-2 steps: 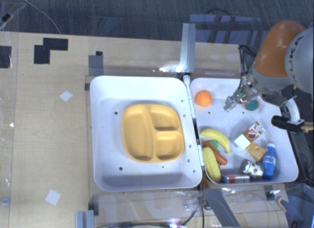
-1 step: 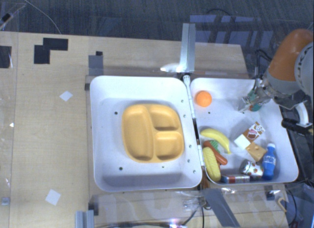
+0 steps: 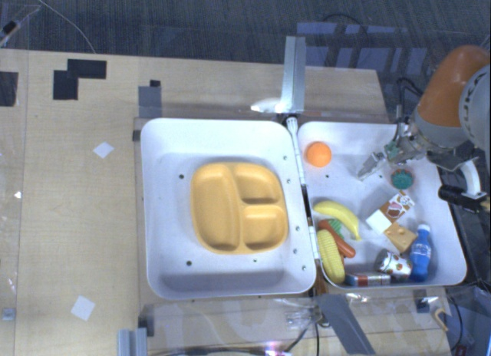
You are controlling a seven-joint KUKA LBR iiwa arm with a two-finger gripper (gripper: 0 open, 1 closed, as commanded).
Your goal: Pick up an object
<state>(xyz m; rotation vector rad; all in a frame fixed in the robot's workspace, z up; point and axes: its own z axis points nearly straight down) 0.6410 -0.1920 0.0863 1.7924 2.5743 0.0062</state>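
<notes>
The right bin (image 3: 349,138) holds the loose objects. An orange ball (image 3: 317,153) lies near its far left corner. A banana (image 3: 337,217), a corn cob (image 3: 331,255) and a red carrot-like piece (image 3: 342,242) lie along its left wall. A teal ball (image 3: 402,179), a small brown-and-white box (image 3: 397,207), a tan block (image 3: 400,236), a blue bottle (image 3: 420,252) and a can (image 3: 394,265) sit on the right side. My gripper (image 3: 377,162) hangs low over the bare far part of this bin, between the orange ball and the teal ball, open, with nothing between its fingers.
The left bin (image 3: 165,193) holds a yellow divided plate (image 3: 238,207). A metal post (image 3: 294,70) stands behind the wall between the two bins. The arm's orange band (image 3: 453,86) looms over the right bin's far right corner.
</notes>
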